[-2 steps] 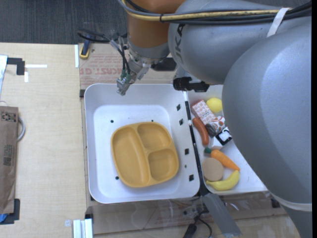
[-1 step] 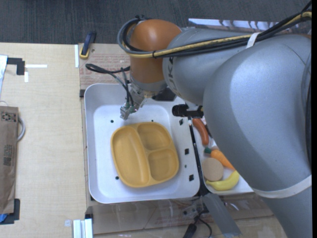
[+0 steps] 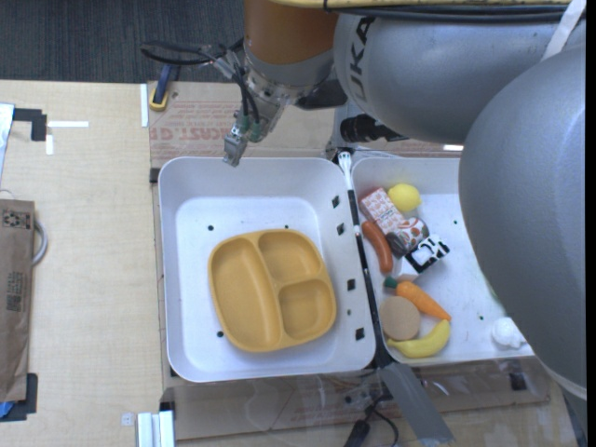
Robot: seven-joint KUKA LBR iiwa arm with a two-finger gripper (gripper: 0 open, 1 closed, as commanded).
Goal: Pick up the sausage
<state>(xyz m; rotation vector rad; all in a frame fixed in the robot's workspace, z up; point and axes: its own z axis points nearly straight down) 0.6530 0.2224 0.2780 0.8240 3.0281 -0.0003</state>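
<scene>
The gripper (image 3: 235,147) is hovering over the left bin's (image 3: 177,250) far rim; finger state cannot be told. The sausage (image 3: 376,245) is lying in the right bin (image 3: 466,250), well apart toward the arm's side, its long axis apparently running near-to-far beside the divider.

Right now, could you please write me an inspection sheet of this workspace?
Surface: two white bins, left bin, right bin, on a bench.
Job's things: sausage in the right bin, by its left wall.
Clutter: yellow tray in the left bin; lemon, carrot, banana beside the sausage.
Gripper: gripper over the left bin's far rim, holding nothing.
Cables: black cable near the wrist.
Surroundings: paper bag at left.
</scene>
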